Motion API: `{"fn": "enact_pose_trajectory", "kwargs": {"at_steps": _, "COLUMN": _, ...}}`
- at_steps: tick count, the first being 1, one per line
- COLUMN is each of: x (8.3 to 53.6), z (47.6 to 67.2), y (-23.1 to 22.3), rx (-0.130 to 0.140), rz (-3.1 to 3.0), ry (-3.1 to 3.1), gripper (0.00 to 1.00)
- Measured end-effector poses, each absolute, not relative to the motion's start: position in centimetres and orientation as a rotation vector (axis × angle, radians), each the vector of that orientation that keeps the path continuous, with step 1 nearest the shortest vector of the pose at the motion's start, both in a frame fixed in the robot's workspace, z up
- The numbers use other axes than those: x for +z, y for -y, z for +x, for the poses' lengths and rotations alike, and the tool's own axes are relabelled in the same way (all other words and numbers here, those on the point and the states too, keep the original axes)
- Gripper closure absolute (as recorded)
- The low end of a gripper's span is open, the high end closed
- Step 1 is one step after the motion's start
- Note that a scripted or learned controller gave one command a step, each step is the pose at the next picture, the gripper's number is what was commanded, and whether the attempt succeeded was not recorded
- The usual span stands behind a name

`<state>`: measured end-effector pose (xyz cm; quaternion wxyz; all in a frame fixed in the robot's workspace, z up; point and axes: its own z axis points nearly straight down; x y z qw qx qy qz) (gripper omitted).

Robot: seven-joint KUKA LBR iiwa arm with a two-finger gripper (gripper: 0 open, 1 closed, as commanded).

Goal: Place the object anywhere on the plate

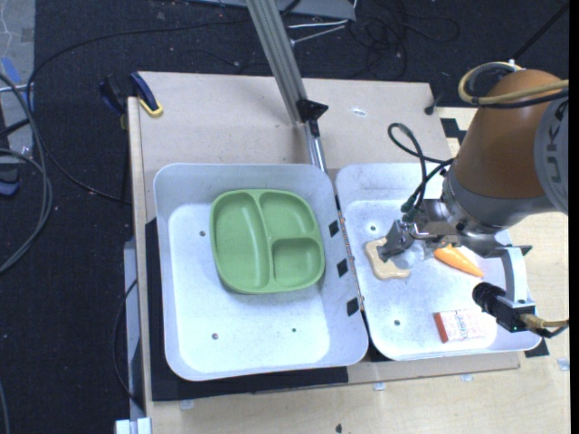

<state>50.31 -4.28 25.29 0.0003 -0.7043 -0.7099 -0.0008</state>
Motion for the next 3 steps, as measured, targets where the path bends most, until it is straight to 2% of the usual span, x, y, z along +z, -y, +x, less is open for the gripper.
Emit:
{"fn": "enact_pose_trajectory", "kwargs": {"at_steps": 1, "x": 24.1, "z": 51.2, "y": -1.1, "rx": 0.001, "rz": -2.213, "ry": 2.228, "gripper": 1.00}}
{"fn": "enact_pose_trajectory", "kwargs": {"at_steps": 3, "x": 24.2, "z": 50.8, "y": -13.1, "rx": -0.002, "rz": -2.211, "ry": 2.230, "gripper": 1.00}}
